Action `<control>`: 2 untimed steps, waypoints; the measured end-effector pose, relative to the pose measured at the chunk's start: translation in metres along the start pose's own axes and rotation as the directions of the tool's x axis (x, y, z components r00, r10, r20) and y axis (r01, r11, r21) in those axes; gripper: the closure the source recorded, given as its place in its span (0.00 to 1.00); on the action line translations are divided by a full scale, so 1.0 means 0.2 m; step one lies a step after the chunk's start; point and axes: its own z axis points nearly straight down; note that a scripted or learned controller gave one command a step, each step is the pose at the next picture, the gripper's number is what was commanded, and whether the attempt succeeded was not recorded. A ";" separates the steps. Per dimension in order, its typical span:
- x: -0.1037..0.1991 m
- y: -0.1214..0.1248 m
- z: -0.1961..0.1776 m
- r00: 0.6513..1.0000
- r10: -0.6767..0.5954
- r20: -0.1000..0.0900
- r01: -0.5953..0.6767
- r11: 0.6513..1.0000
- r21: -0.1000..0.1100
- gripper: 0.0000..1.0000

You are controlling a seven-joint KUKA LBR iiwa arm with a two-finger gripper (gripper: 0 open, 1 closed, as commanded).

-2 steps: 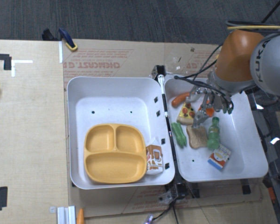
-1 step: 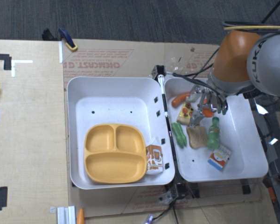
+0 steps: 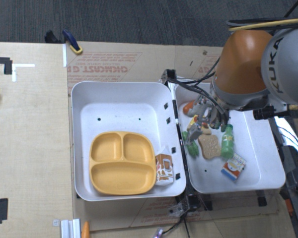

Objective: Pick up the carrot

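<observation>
The carrot [image 3: 188, 107] is a small orange shape at the back left of the right bin [image 3: 260, 175], partly hidden behind the gripper body. My gripper [image 3: 207, 121] hangs low over that bin, just right of and in front of the carrot, above a cluster of toy foods. The arm's orange band and grey wrist cover the bin's back right part.
Below the gripper lie a toast slice [image 3: 209, 146], a green bottle [image 3: 227, 142], a green vegetable [image 3: 191, 146] and a small colourful box [image 3: 233, 168]. The left bin [image 3: 114, 95] holds a yellow divided plate [image 3: 122, 162] and a small brown carton [image 3: 164, 168].
</observation>
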 end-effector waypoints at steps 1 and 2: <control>-0.35 -0.06 0.00 0.973 0.230 0.001 -0.230 0.973 0.001 0.00; -0.16 0.31 -0.11 0.985 0.175 0.001 -0.175 0.985 0.000 0.00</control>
